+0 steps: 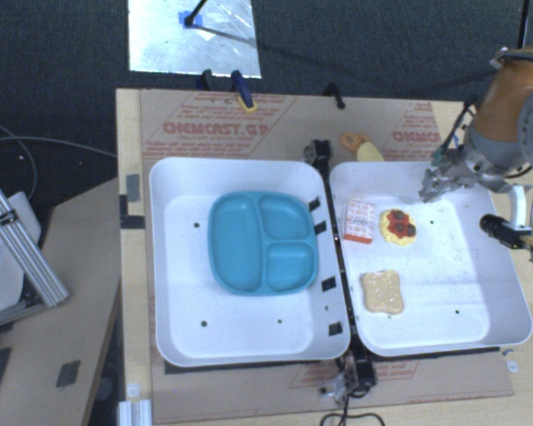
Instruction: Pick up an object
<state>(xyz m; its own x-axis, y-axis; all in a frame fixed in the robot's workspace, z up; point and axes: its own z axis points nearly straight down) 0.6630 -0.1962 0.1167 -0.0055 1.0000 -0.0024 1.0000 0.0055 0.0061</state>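
Note:
In the right bin [497, 318] lie three things: a red and white packet [359, 220] near the left wall, a small round pizza toy [398, 227] with red toppings beside it, and a tan slice of toast [382, 292] nearer the front. My gripper [432, 188] hangs over the far part of the right bin, up and right of the pizza toy, and nothing shows between its fingers. The left bin [182, 327] holds a blue divided plate [263, 242].
A yellow and orange toy [361, 147] lies on the cardboard just behind the right bin. Black clips run along the divider between the bins. A blue and yellow clamp [242, 91] sits at the back edge of the bench.

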